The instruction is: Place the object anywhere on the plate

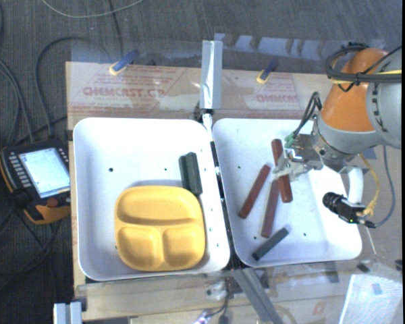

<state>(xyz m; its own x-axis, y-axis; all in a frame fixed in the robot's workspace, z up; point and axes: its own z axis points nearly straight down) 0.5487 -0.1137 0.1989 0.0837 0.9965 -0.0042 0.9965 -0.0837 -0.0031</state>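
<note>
Overhead, the gripper [288, 169] hangs over the right bin [337, 245], near the middle of that bin toward its far edge, with the grey arm [385, 113] and its orange band [347, 106] reaching in from the right. How far the tool is parted cannot be told from this slant, and nothing can be seen clamped in it. Its tip sits right over the upper end of the brown sticks, seemingly touching or just above them.

Counted out, the right bin carries three brown sticks: a short upright one [281, 174] by the far edge under the tool, a slanted one [254, 191] to its left, and a longer one [270, 211] running toward the near edge. A dark grey block [270, 244] lies near the near edge of the same bin, well apart from the tool.

The left bin [94, 181] holds one yellow plate [161, 227] (a divided one, with three compartments) near its near edge. A second dark block [190, 173] lies just beyond the plate's far right corner, close to the bin's right wall, outside the plate's rim.
</note>
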